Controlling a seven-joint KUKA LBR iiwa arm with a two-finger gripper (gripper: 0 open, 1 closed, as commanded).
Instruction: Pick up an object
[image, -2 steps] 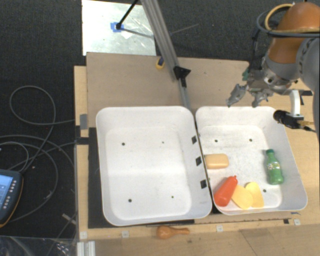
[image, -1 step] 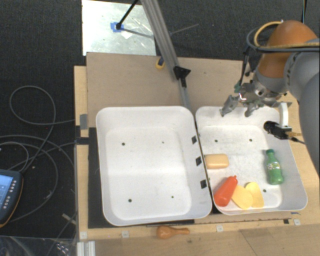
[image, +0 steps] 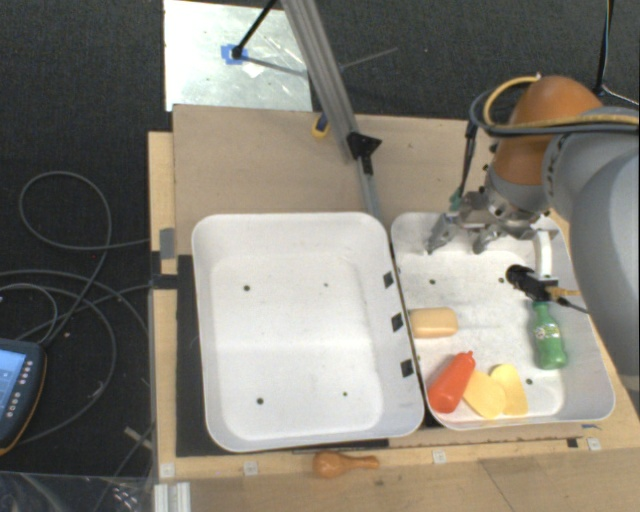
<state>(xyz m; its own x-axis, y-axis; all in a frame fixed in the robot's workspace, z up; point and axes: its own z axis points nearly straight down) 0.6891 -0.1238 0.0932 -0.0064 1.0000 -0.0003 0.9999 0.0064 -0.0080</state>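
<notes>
desk edge: a brown wooden piece (image: 345, 462) lies outside the bins.
right bin (image: 590, 400): red bottle (image: 451, 381), yellow pieces (image: 496, 392), green bottle (image: 547, 336), tan block (image: 432, 322), all untouched.
gripper (image: 462, 238): released, grasping nothing, above the bin's far end.
progress: nothing picked yet.

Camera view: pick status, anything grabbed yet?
Done: nothing lifted. The end effector hangs open over the back of the right bin, holding nothing. Left: descend and grasp; tan block, orange piece, yellow pieces and green bottle all lie in that bin.
</notes>
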